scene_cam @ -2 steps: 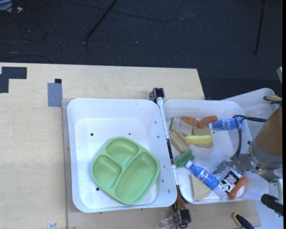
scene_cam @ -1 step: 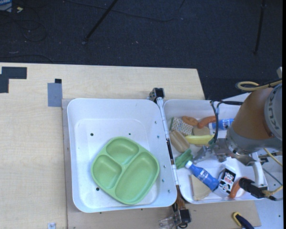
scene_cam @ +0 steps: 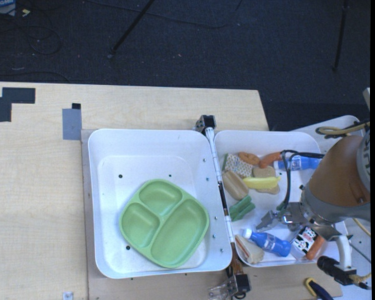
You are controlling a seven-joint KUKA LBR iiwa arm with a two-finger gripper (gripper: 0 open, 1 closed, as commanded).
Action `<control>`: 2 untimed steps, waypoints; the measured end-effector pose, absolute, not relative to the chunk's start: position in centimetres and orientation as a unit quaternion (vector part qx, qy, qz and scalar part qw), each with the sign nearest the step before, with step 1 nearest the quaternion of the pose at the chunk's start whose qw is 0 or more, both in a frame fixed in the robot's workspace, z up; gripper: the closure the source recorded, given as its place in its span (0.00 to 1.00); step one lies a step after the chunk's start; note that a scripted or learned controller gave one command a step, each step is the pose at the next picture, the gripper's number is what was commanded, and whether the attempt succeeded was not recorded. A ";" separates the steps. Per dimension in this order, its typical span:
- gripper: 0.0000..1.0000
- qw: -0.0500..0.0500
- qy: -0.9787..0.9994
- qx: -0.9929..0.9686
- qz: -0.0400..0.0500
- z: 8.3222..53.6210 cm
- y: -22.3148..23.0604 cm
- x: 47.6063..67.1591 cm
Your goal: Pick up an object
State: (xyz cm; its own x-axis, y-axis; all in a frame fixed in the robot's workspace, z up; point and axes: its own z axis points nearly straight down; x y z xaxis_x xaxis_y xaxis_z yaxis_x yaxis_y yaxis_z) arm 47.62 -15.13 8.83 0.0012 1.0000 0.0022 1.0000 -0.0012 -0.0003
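My bench (scene_cam: 37, 186) carries two white bins (scene_cam: 106, 167) side by side, against its right edge.

Gripper (scene_cam: 276, 219) hangs above a blue bottle (scene_cam: 270, 242) in the right bin (scene_cam: 269, 136).

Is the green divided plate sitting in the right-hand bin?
No, the green divided plate lies in the left bin, apart from the toy food in the right bin.

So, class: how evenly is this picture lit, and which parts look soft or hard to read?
Camera view: the bench and left bin are evenly bright, with only soft shadows; the floor behind is dark; the claw and the small toys near it look blurred, fine detail lost.
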 end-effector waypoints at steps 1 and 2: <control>0.00 0.000 -0.706 -0.708 0.000 8.8 -20.0 49.4; 0.00 0.001 -0.707 -0.708 0.000 8.8 -20.8 47.6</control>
